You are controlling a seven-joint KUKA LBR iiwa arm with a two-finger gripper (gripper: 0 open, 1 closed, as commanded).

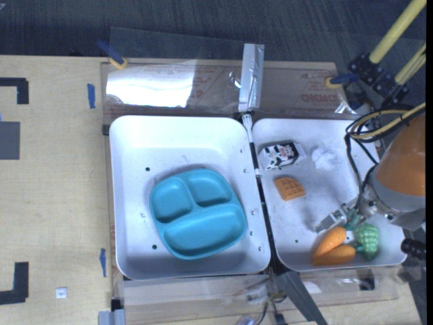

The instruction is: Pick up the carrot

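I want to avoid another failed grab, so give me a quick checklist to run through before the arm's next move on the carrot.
1. Carrot in view, lying in the right bin near its front edge: ok.
2. Gripper close above the carrot's leafy end: ok.
3. Carrot between the fingers: cannot tell.
4. Waffle piece and cow-print carton apart from the carrot: ok.
5. Room at the bin's front wall, carrot lies close to it: not ok.
6. Blue divided plate in the left bin, out of the path: ok.
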